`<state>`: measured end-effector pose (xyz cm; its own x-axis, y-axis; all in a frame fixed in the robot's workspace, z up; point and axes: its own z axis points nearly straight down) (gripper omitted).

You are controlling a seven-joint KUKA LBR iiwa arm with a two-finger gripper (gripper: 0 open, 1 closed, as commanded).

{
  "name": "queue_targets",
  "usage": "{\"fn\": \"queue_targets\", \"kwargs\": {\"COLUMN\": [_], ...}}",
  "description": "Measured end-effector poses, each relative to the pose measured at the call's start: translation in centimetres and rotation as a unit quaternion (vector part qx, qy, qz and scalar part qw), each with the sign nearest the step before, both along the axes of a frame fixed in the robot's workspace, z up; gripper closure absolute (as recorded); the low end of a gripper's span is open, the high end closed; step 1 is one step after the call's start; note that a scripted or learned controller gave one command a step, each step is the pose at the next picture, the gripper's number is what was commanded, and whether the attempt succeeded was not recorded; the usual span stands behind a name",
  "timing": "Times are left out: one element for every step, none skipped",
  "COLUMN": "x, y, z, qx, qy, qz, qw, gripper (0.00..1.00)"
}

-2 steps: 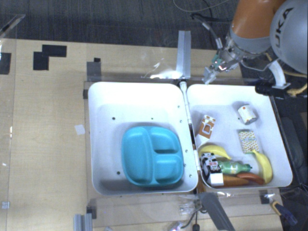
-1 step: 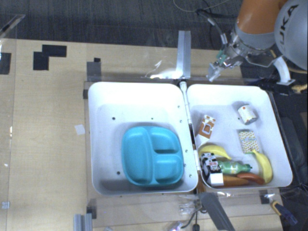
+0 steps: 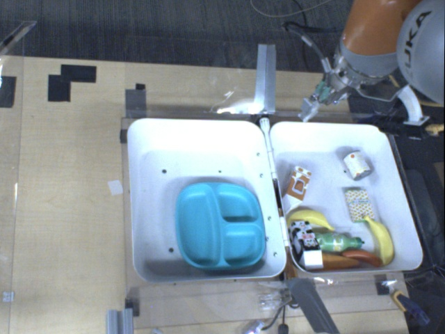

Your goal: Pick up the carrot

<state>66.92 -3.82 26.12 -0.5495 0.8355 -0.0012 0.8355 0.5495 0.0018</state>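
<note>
claw high, carrot not yet approached

carrot [image 3: 351, 258] lies at right bin's [image 3: 327, 134] near edge, wedged under green bottle [image 3: 338, 242], beside banana [image 3: 380, 239]. claw [image 3: 321, 97] hangs beyond far rim; spread cannot be told. descend from the uncovered orange end, avoiding bottle.

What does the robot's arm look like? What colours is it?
The arm is fat and rounded, grey with a wide orange band near the wrist and dark letters printed on the grey shell. At its end sits a small gripper with pale, greenish-looking parts. Thin dark cables loop beside it.
</note>
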Motion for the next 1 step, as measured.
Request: {"fn": "queue_targets", "kwargs": {"x": [0.01], "y": [0.06], "z": [0.01], "qx": [-0.0002], "qy": [0.0], "qz": [0.009], "qw": [1.0], "gripper": [1.0]}}
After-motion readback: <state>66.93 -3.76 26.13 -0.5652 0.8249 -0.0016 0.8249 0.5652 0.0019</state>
